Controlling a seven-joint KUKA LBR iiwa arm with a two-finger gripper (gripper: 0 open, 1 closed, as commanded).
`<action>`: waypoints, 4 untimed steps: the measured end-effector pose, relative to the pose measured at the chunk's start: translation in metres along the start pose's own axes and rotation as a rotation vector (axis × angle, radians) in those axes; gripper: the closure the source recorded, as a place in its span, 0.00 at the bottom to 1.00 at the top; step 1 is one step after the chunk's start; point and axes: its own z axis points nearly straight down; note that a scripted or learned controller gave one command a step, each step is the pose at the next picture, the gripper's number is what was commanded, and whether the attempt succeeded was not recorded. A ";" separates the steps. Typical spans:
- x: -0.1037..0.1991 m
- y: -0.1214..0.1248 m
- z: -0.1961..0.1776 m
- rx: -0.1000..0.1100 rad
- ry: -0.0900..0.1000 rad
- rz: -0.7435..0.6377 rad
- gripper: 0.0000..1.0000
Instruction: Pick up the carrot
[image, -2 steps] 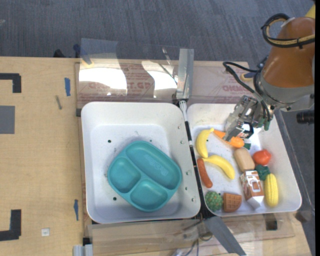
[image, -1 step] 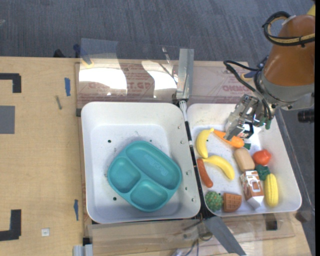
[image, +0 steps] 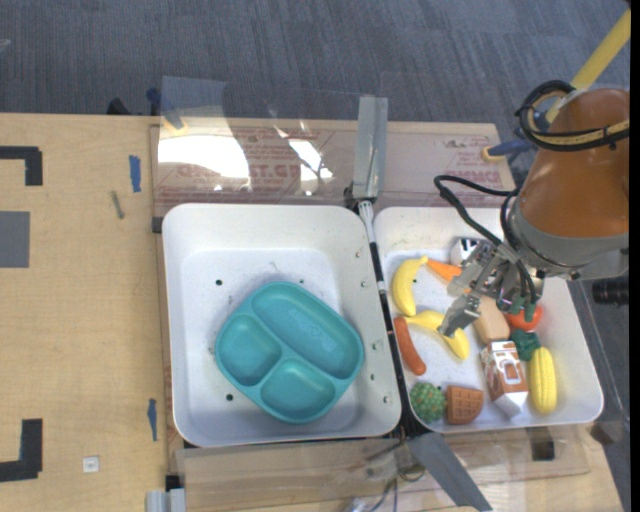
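The carrot (image: 441, 268) is a short orange cone lying in the right bin (image: 585, 395) near its back, just right of a yellow banana (image: 405, 284). My gripper (image: 461, 300) hangs over the middle of that bin, a little to the right of and nearer than the carrot. It is open, its fingers are spread, and nothing sits between them. One fingertip (image: 452, 322) points down-left over a second yellow banana (image: 448, 333).
The right bin also holds a red sausage (image: 408, 345), broccoli (image: 428, 400), a brown waffle (image: 463, 403), a milk carton (image: 505, 378), corn (image: 542, 378), a tan bread piece (image: 491, 326) and a red-orange fruit (image: 527, 316). A teal divided plate (image: 288, 350) lies in the left bin (image: 190, 250).
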 end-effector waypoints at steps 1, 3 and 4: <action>-0.125 0.042 -0.081 -0.003 -0.008 0.048 1.00; -0.162 -0.004 -0.029 -0.002 -0.010 0.072 1.00; -0.163 -0.002 -0.041 -0.005 -0.020 0.070 1.00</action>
